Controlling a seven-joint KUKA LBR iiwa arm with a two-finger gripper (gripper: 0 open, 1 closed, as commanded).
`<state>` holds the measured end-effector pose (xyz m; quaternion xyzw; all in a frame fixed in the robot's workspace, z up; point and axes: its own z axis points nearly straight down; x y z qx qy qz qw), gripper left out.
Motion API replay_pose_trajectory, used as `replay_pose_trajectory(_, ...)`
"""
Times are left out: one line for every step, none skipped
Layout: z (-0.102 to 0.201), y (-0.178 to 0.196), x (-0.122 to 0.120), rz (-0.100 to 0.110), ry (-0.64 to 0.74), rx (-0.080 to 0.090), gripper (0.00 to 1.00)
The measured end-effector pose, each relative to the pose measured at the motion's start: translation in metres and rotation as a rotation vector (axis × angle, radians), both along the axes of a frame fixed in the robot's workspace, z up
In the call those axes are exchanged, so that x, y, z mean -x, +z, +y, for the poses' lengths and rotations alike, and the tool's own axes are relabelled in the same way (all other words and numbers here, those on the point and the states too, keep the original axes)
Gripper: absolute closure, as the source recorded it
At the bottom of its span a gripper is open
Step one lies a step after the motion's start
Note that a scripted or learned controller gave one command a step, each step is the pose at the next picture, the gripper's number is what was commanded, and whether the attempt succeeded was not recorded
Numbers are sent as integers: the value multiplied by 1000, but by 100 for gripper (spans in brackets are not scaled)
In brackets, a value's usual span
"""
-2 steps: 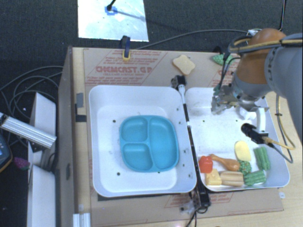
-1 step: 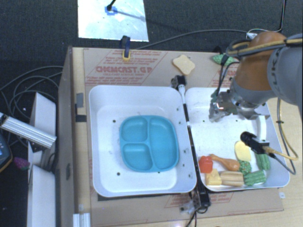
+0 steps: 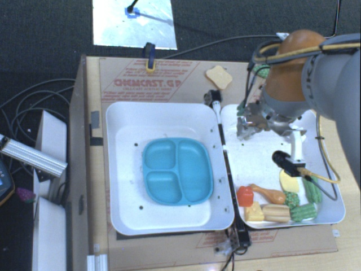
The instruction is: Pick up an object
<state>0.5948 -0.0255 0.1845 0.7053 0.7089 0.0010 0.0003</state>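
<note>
A blue divided plate [image 3: 177,171] lies in the left bin [image 3: 121,129]. Right of it, the tool [image 3: 246,130] hangs over the right bin [image 3: 333,208]; its state cannot be told. Toy foods [image 3: 276,199] cluster nearer the camera.

A divided tray [image 3: 177,171] lies in the left bin [image 3: 121,129]; toy foods [image 3: 276,205] crowd the right bin's [image 3: 248,157] near end.

Two white bins [image 3: 169,114]; one blue tray [image 3: 176,171]; roughly seven toy foods [image 3: 277,199].
</note>
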Motion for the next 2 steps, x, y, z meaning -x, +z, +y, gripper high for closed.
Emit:
replay_pose_trajectory(21, 0, -14, 1, 0, 0, 100)
replay_pose_trajectory(21, 0, -14, 1, 0, 0, 0)
